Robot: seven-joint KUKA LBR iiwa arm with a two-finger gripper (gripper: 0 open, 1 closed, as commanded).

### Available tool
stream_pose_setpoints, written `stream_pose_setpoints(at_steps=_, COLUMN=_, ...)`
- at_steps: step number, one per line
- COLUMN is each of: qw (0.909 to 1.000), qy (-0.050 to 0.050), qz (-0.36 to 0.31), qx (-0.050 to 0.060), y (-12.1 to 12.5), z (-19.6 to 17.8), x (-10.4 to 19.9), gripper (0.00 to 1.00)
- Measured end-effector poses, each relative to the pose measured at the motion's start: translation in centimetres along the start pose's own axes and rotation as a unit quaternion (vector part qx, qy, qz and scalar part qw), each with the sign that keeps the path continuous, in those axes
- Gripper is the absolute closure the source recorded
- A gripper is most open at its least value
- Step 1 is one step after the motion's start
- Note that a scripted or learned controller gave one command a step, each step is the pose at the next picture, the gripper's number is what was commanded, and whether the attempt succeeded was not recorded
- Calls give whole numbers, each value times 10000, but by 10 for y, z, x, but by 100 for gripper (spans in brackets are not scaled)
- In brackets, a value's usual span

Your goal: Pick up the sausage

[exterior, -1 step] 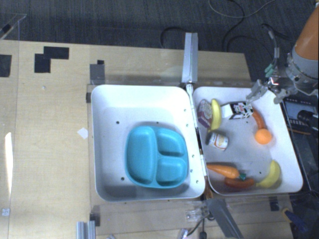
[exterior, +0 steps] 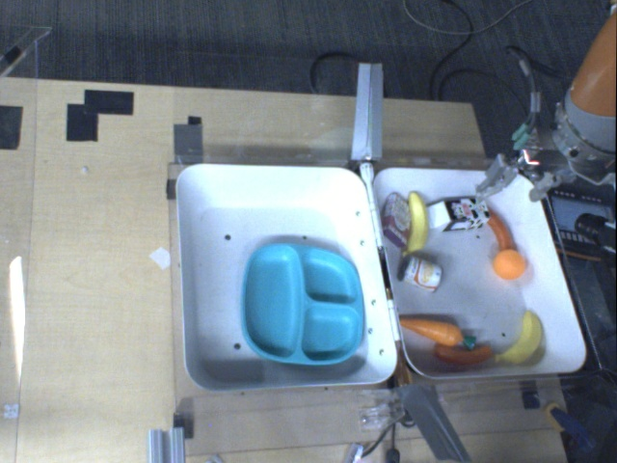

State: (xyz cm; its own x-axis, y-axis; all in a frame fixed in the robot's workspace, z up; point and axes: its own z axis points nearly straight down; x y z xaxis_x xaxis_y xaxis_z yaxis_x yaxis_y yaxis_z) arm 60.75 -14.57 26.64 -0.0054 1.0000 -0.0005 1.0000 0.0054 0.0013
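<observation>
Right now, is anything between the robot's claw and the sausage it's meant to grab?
Yes. The gripper is above the right bin's far edge, and the sausage lies at the near edge. An orange sits between them, and a carrot rests against the sausage.

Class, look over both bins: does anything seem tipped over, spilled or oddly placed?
The small can in the right bin lies on its side. Otherwise the toy food is merely scattered loosely; nothing looks spilled or damaged.

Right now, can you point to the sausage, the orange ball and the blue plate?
sausage (exterior: 465,356): camera view, middle of its dark red length.
orange ball (exterior: 509,264): camera view, its centre.
blue plate (exterior: 262,287): camera view, bare left compartment.
</observation>
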Motion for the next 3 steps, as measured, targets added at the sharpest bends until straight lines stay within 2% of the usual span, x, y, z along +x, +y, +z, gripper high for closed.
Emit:
stream_pose_setpoints(at_steps=1, qw=9997, qy=3, qz=233, qx=7, y=-4, z=137, x=-41, gripper=0)
stream_pose_setpoints(at_steps=2, qw=10000, qy=-7, qz=68, qx=-34, y=8, z=179, x=-55, gripper=0)
stream_pose_setpoints(at_steps=3, qw=10000, qy=0, qz=60, qx=-57, y=10, z=167, x=-54, gripper=100)
